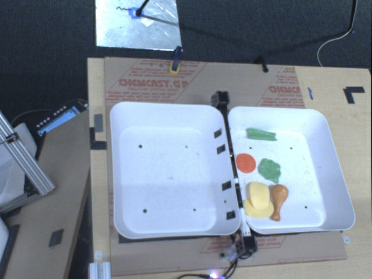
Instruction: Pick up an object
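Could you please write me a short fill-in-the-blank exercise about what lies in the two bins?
1. All the toy foods lie in the ____ bin.
2. The green bean pod lies nearest that bin's ____ wall.
3. The flat round disc is ____ in colour.
4. The brown drumstick lies beside the ____ piece.

Missing words: right; far; red; yellow

The counter (pixel 96 173) was covered by a printed cardboard sheet (pixel 192 77), on which two white bins (pixel 168 173) (pixel 325 156) were set side by side, touching.
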